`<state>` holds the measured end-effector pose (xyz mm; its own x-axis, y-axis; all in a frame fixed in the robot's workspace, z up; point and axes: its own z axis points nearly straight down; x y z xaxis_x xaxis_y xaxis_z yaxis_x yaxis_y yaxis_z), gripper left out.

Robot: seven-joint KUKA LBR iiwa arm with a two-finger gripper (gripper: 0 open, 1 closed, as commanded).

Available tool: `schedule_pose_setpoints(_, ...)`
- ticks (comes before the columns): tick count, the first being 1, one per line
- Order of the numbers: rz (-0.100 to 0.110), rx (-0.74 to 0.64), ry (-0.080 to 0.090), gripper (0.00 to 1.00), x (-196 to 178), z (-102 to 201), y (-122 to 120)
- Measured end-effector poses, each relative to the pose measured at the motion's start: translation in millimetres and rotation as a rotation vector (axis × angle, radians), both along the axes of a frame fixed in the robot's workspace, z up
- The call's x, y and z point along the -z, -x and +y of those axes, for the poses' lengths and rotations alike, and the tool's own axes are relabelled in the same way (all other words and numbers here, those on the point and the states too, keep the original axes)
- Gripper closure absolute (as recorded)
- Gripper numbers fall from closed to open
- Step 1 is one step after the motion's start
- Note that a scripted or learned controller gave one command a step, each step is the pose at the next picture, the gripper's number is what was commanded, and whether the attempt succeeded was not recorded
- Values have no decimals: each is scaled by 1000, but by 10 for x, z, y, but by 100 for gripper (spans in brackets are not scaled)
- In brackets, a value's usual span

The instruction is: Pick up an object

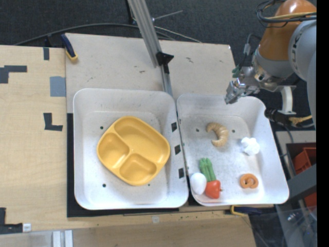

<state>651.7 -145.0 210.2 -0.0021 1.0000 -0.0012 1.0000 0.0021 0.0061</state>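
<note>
The right bin (267, 138) holds several small toy foods: a tan croissant (219, 134) near its middle, a white crumpled piece (251, 146) to the right, an orange ring-shaped pretzel (249, 181) at the lower right, and a green bunch (207, 169) above a white egg (198, 182) and a red piece (213, 189) at the lower left. My gripper (232, 98) hangs over the bin's far edge, above and right of the croissant, with nothing visibly between its fingers.
The left bin (85, 138) holds a yellow three-compartment plate (133, 150). A slanted metal pole (149, 35) runs down to the gap between the bins. Cables lie behind the bench. The arm (282, 40) occupies the upper right.
</note>
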Motion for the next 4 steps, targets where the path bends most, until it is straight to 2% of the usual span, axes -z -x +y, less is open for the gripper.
schedule_pose_setpoints(1,1,0,0,100,-501,5,-11)
schedule_pose_setpoints(2,7,-4,-2,100,-530,531,-58)
schedule_pose_setpoints(4,9,-4,-2,100,-236,1544,97)
